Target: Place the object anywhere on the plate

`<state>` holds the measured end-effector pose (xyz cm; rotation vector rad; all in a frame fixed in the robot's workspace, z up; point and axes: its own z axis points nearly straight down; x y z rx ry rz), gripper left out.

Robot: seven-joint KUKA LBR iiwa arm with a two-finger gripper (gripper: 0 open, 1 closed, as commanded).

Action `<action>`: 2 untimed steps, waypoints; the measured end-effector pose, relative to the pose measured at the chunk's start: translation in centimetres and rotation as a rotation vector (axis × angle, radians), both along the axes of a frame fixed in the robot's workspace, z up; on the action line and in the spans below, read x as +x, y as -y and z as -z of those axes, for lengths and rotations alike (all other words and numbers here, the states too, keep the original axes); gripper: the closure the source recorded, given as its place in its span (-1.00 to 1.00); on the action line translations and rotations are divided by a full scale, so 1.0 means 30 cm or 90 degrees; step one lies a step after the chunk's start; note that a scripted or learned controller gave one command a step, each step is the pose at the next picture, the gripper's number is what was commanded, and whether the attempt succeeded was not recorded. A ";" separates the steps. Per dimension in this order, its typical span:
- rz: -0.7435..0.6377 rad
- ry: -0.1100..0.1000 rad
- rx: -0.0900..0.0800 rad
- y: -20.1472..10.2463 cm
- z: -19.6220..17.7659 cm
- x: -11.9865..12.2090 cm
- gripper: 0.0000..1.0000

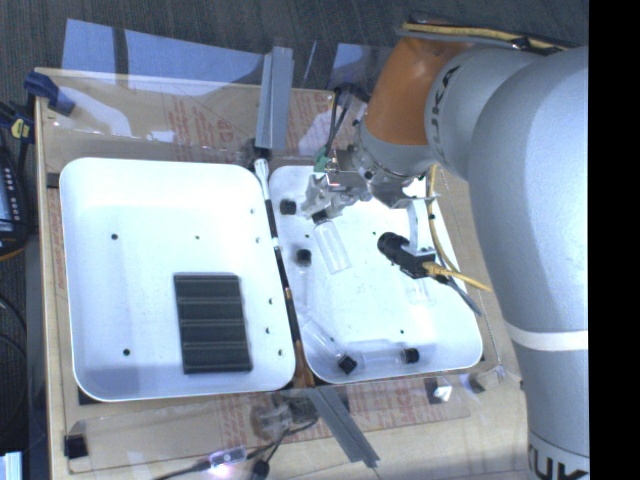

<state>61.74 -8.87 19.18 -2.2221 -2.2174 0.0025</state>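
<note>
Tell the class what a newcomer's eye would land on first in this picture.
The big grey arm with its orange band fills the right side, reaching over the right bin. Next comes the dark ribbed plate lying flat in the left bin, toward its near edge.

Arm (pixel 520 168) came in from the right, big grey link filling that side, orange band (pixel 405 93) sat above the wrist near top centre. Wrist pitched down-left, gripper (pixel 322 200) low over the upper-left part of the right bin. Couldn't make out gripper state from this angle, assy too cluttered w/ cabling. Black + yellow cable hung off the wrist's lower side
</note>
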 end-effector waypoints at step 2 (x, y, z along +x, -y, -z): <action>0.196 0.000 -0.001 -0.394 -0.067 0.129 1.00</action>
